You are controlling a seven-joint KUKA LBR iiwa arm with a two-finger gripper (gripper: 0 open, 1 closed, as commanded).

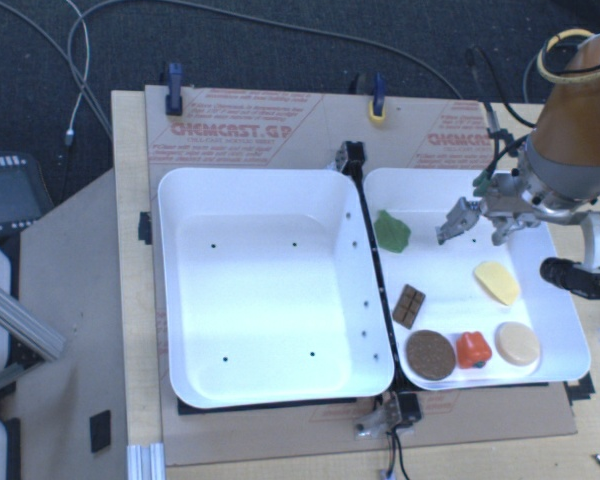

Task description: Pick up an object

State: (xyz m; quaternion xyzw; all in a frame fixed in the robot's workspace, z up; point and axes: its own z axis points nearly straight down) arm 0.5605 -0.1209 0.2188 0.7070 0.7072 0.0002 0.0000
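Pincer (478, 220) hovers open and empty over the right bin (570, 353), with the green object (391, 231) at its 9 o'clock and the yellow piece (497, 281) at 5 o'clock. For a clean grasp, centre the fingers over one isolated object, then descend vertically.

A dark blue-grey carpet (280, 8) covers the floor at the far side and down the left. Thin pale cables (75, 38) loop across it at the far left, and one runs toward the far right. A light wooden bench (130, 268) sits in the middle, topped by a brown cardboard sheet (250, 128) printed with red lettering. A blue clamp (173, 83) and a yellow clamp (378, 103) grip the cardboard's far edge. At the left edge stand a dark ribbed box (5, 183) and a grey metal rail (20, 318). The light is even and soft.
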